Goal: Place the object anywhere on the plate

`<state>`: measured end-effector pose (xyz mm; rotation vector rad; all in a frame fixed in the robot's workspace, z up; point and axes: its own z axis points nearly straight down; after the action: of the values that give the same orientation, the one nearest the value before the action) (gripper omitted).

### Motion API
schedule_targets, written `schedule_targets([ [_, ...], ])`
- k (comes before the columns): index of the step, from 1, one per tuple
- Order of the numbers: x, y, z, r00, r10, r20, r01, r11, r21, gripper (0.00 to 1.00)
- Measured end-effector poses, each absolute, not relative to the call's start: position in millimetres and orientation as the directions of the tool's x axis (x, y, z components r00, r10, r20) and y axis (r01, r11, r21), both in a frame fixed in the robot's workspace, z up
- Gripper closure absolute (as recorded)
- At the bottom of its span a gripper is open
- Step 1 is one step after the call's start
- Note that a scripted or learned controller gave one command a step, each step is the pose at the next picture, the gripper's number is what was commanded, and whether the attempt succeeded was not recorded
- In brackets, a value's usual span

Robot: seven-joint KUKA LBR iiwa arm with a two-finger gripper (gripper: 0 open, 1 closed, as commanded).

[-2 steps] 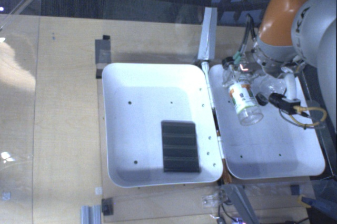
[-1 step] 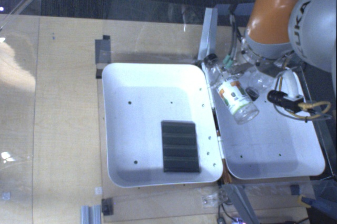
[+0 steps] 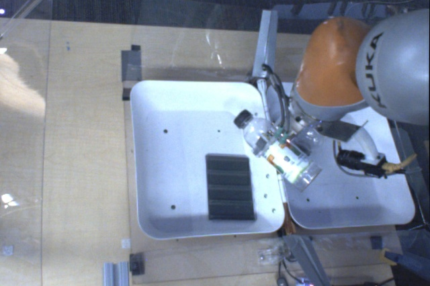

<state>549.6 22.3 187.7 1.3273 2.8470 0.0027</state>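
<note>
The grey arm [image 3: 396,70] reaches in from the right. On its grey shell I can read the letters "KUKA" [image 3: 371,73], written in black and running nearly upright in this view. Just below that shell sits the rounded orange band [image 3: 329,63], and under it the wrist goes down toward the place where the two bins meet.

The task's thing is a clear plastic bottle [image 3: 285,160]. It lies at a slant across the border of the two bins. Its dark cap [image 3: 242,119] is over the upper right part of the left white bin [image 3: 154,144], and its bottom end is over the left edge of the right white bin [image 3: 356,201]. The bottle has a yellow and green label around its middle (there is some print on it, but it is too small for me to read).

The gripper [image 3: 282,133] is directly over the middle of the bottle, between the cap and the label. It looks to be touching the bottle or very near to it. Whether it is closed on the bottle or apart from it, I cannot tell, because the wrist and the cables cover that place.

A black rectangular plate with ribs across it [image 3: 230,187] lies flat in the lower middle of the left white bin. It is near the bottle, to the lower left of it, and the two are apart. Both bins stand on a pale wooden bench [image 3: 74,144].
</note>
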Motion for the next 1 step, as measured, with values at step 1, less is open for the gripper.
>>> schedule_targets([
  [1,663.5,31.6,236.1,-0.604,0.797,-0.002,0.797,0.604,0.006,1.00],
])
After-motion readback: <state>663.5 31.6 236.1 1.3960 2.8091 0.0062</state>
